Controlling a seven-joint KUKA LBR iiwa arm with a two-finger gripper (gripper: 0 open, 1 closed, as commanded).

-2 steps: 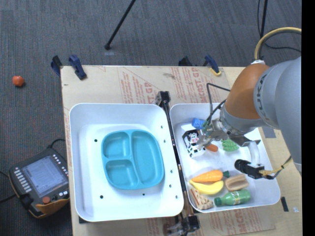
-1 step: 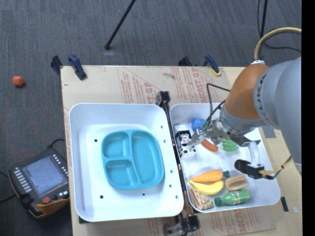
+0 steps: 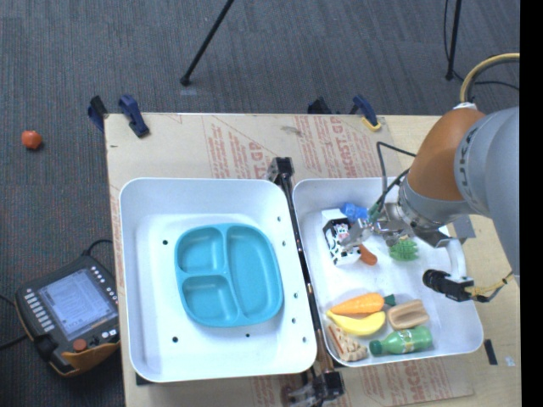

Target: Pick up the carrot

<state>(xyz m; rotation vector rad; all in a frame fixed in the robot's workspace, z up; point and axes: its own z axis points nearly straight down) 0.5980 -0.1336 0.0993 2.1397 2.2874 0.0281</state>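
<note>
We look down on dark grey carpet, where a cardboard-topped counter (image 3: 204, 142) carries two shallow white bins side by side. The cardboard shows red printed lettering, upside down and too broken for us to read.

The grey arm with its orange band (image 3: 462, 164) reaches in from the right and bends down over the right white bin (image 3: 471, 329). Its pincer (image 3: 373, 225) sits low in the upper middle of that bin, among a small blue piece (image 3: 350, 211), a black-and-white cow-patterned carton (image 3: 340, 239), a small orange-red piece (image 3: 367, 255) and a green bristly toy (image 3: 404, 248). We cannot tell how the pincer stands, and we see nothing held in it.

The orange toy carrot with a green stub end (image 3: 360, 303) lies flat in the lower half of the right bin, well apart from the pincer. It touches the yellow toy banana (image 3: 361, 323) just below it. Beside these lie a tan bun-shaped toy (image 3: 408, 315), a green bottle (image 3: 402, 341) whose label we cannot read, and a waffle-patterned brown piece (image 3: 344, 343).

The left white bin (image 3: 140, 312) holds a turquoise sectioned plastic plate (image 3: 227, 274).
</note>
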